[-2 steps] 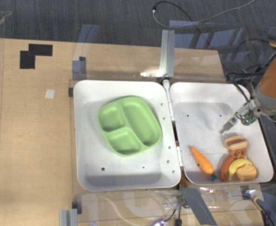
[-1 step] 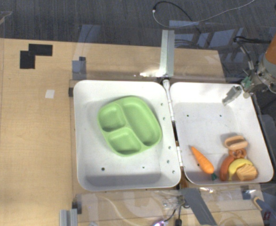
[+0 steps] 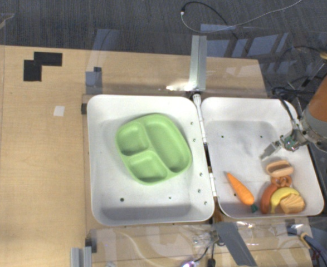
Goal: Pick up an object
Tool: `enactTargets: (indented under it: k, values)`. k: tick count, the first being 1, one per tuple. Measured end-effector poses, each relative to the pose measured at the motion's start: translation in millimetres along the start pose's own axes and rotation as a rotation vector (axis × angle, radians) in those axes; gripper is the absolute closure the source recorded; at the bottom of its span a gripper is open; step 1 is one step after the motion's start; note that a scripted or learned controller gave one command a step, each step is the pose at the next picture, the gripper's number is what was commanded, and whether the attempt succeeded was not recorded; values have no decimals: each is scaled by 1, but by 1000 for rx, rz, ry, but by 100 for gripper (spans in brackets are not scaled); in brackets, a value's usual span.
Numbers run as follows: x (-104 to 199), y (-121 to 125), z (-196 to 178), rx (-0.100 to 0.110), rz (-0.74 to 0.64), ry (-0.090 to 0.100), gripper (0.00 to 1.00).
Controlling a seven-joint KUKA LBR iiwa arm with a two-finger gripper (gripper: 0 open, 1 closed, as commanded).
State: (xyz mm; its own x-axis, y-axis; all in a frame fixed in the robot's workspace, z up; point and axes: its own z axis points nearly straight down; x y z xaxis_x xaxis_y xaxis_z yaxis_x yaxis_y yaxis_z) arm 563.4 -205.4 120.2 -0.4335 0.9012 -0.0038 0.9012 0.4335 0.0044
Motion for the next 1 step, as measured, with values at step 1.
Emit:
enactTargets:
  k: [1]
  values:
    - [-29, 66, -32, -1, 186, -1, 0]
